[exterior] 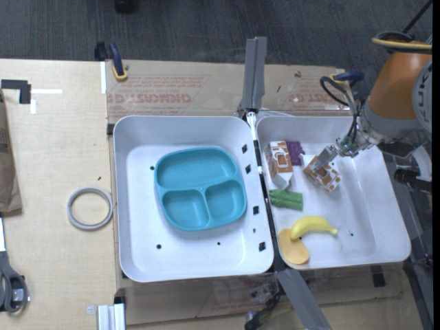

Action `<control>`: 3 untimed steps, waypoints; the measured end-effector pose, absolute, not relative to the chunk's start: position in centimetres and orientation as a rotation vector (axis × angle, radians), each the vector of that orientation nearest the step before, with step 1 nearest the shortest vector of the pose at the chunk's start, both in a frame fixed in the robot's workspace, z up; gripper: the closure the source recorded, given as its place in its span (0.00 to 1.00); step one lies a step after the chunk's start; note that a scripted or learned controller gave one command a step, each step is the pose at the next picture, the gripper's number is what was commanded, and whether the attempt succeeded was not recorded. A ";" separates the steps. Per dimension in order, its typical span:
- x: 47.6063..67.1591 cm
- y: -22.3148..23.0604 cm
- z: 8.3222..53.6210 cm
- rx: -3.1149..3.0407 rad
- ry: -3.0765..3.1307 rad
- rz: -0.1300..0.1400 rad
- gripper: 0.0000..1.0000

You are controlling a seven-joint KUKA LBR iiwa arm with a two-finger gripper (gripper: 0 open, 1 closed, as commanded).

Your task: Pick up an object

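The arm (402, 81) reaches in from the right over the right bin (385, 243), its orange band high at the bin's far right corner. The gripper (322, 165) hangs low in the bin's upper middle, right at a small brown-and-white box (327, 176); whether its jaws are parted or closed on the box cannot be told, since the two overlap from above.

Left of the box, near the bin's left wall, lies a white carton (279, 163) with an orange-brown label whose print is too small to read. A purple item (295, 152) sits just beside it on the far side. Below the carton lies a green piece (286, 199), and nearer the front a banana (314, 227) rests with one end touching a flat tan disc (295, 250).

The left bin (134, 253) holds a blue three-compartment tray (201, 188).

Behind the bins lies cardboard (165, 91) with red lettering, mirrored or upside down and not legible. On the bench at left sit a grey ring (90, 207) and scissors (12, 289)
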State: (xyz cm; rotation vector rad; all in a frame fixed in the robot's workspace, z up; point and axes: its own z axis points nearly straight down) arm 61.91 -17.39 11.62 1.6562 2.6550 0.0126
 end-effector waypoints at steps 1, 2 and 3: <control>60.1 -16.7 9.2 1.362 2.830 0.000 0.00; 60.2 -16.9 10.0 1.367 2.826 0.001 1.00; 60.5 -8.9 19.9 1.716 2.633 -0.001 1.00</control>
